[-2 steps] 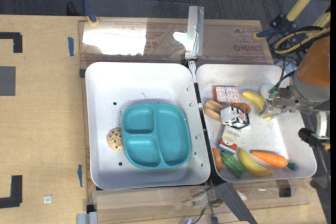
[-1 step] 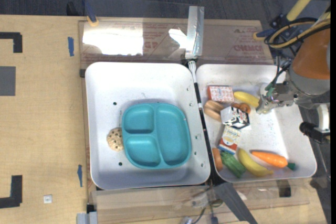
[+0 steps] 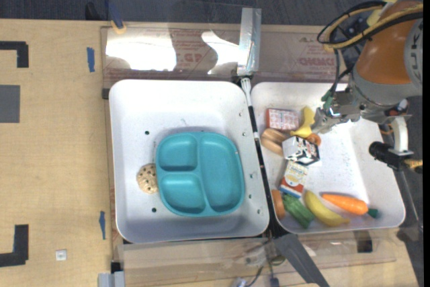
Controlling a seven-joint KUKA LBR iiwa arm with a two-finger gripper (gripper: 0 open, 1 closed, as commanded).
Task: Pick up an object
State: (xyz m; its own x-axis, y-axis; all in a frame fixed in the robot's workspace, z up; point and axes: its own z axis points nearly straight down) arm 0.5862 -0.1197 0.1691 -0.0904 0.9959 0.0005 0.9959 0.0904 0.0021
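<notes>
right bin (image 3: 383, 165): carrot (image 3: 344, 203) lies near-horizontal, green tip pointing right.

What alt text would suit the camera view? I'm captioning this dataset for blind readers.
A grey and orange robot arm reaches from the right, its gripper low over toy food piled in the right bin, near a banana. That bin also holds a carrot. The left bin holds a teal tray with a cookie beside it.

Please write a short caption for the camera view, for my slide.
KUKA gripper hovers over toy food in the right bin; a teal divided plate and cookie lie in the left bin.
</notes>
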